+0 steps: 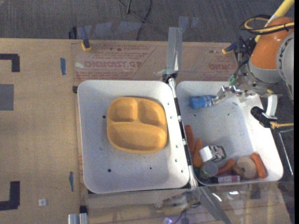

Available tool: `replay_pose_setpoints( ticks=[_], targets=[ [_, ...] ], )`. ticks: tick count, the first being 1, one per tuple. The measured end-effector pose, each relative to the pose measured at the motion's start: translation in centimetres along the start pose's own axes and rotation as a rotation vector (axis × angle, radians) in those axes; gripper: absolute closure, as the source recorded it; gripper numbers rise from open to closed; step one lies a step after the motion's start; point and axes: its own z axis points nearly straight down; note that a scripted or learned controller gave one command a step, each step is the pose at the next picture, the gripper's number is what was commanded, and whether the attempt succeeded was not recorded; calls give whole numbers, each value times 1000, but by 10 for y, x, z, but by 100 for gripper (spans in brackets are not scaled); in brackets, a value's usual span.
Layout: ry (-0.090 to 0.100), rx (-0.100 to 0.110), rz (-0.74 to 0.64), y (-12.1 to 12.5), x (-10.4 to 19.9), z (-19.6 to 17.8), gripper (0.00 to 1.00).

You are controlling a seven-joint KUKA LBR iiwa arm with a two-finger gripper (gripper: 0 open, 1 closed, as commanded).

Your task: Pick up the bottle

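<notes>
1. Bottle [202, 101] is seen lying on its side just left of the gripper [223, 95], long axis pointing at it, near end touching or almost.
2. Claw opening: cannot be told.
3. Judged: grasp hinges on closing across that near end.

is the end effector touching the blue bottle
Touching. In the camera view, the end effector meets the right end of the blue bottle with no gap visible, in the right bin.
</notes>
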Motion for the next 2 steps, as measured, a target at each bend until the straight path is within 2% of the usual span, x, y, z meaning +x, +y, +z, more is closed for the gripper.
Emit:
replay_pose_setpoints(
  ticks=[1,2],
  targets=[
    [7,-2,-108,-18,-14,29,0],
    [9,7,-189,2,-13,29,0]
  ],
)
